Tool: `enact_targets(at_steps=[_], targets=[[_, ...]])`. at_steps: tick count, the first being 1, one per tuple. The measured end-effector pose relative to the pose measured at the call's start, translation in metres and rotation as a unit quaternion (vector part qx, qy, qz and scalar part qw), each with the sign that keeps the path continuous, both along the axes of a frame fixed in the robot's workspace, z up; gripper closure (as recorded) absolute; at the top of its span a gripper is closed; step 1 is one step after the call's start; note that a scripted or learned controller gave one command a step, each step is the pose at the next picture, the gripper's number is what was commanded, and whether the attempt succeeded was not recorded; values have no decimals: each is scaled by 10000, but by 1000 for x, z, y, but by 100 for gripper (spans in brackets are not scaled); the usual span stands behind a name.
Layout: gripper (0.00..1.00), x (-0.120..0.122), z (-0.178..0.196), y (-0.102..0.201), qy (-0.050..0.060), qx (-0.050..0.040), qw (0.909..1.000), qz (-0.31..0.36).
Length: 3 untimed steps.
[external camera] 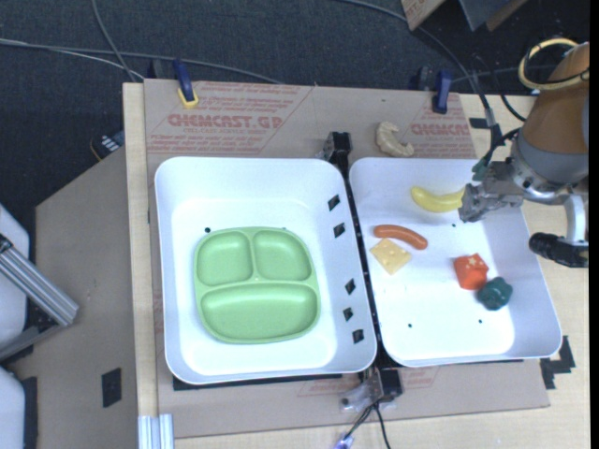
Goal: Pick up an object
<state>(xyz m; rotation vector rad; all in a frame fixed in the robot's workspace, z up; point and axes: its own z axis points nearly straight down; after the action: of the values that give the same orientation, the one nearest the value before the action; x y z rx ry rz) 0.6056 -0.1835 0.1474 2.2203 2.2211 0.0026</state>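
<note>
The grey arm (552, 148) with its orange band comes in from the right side, wrist bent down, and the tool (471, 204) points low toward the left.

**Two bins, side by side on my worktop**

The left bin (178, 251) holds a tray (255, 283) with three wells, lying toward its near side. In the right bin (524, 340), a banana (432, 198) lies at the far end, just beside my claw (471, 204). Nearer lie a sausage (401, 237) and, touching it, a cheese wedge (390, 256). To their right sit a block (471, 270) and a lump (495, 294), touching. Behind the bins, a scrap (394, 138) rests on the worktop (281, 110).
</note>
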Motion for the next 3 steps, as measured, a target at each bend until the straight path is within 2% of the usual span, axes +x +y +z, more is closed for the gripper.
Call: enact_targets(at_steps=[2,3], targets=[[100,3,97,0,-17,-10,10000,3],[100,3,88,60,22,9,10000,21]])
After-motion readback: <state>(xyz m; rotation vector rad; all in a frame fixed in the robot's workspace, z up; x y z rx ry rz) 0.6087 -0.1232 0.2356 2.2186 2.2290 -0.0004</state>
